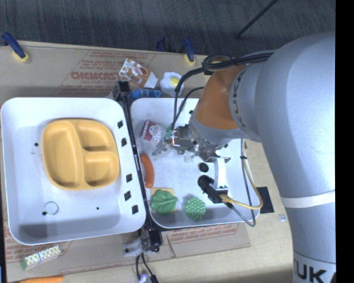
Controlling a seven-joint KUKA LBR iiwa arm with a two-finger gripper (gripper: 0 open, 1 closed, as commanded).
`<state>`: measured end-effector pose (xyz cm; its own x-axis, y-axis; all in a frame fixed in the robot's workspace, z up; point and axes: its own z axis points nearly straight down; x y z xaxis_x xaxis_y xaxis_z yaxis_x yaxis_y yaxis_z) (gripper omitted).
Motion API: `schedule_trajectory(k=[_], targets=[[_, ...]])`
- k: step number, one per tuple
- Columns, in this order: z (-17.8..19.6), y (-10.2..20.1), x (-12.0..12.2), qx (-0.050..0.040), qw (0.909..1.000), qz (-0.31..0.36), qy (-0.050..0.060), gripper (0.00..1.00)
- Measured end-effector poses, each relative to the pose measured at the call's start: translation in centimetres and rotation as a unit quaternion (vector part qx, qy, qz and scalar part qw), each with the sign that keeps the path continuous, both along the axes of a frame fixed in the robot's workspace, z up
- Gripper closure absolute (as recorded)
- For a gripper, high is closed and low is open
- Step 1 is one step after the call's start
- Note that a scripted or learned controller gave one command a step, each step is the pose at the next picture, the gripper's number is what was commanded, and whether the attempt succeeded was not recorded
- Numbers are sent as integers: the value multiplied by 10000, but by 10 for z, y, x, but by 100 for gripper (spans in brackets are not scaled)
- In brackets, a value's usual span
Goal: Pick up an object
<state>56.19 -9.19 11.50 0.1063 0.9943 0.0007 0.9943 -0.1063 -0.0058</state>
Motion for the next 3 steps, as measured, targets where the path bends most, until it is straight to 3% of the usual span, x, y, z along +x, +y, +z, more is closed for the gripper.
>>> schedule_trajectory(k=[1,2,3], targets=[[-24,-4,59,-4,9999,-151,-4,0],[-13,-4,59,3,9999,-130,9,100],[-14,-4,59,3,9999,-128,11,0]])
